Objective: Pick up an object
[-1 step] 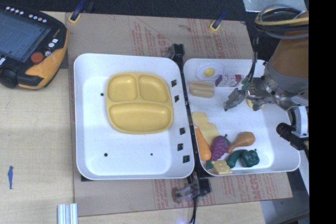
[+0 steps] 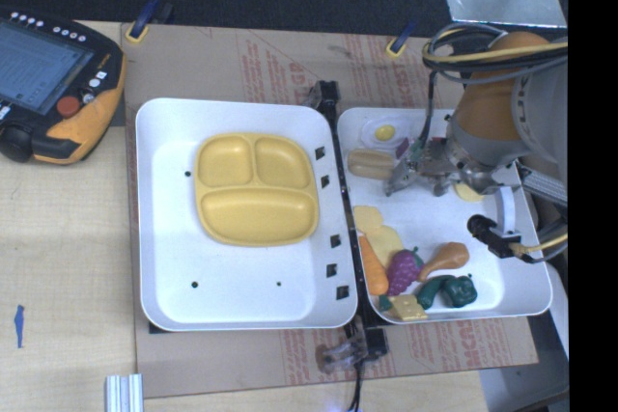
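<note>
The right white bin (image 2: 521,299) holds several toy foods. A fried egg (image 2: 384,132) lies at its far left, with a tan bread roll (image 2: 370,163) just in front of it. Pale yellow slices (image 2: 379,232), an orange carrot (image 2: 373,265), purple grapes (image 2: 404,270), a chicken drumstick (image 2: 446,256), a dark green vegetable (image 2: 450,291) and a yellow cracker (image 2: 408,307) crowd the near half. My gripper (image 2: 413,177) hangs low over the bin's far half, right beside the bread roll's right end. I see nothing held in it.
The left white bin (image 2: 164,236) carries a yellow divided plate (image 2: 257,188). A teach pendant (image 2: 53,92) rests on the bench at far left. The arm's grey body and cables (image 2: 502,111) cover the right bin's far right corner.
</note>
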